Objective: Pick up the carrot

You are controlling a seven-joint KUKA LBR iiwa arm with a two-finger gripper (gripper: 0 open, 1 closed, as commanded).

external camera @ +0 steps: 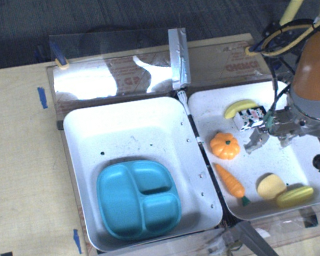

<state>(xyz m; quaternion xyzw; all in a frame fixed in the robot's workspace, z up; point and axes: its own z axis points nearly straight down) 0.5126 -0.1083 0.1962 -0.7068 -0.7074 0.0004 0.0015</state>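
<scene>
The orange carrot (230,180) lies flat in the right bin (310,157), close to its left wall, with its green stub toward the front. My gripper (254,131) hangs over the middle of that bin, up and to the right of the carrot and apart from it. It sits just right of a small orange pumpkin (225,145) and just below a yellow banana (239,107). Nothing is visibly held.
A pale yellow round fruit (270,185) and a yellow-green fruit (294,195) lie at the right bin's front. The left bin (87,130) holds a blue divided plate (138,197). The arm (317,86) and its cables cover the right bin's far right side.
</scene>
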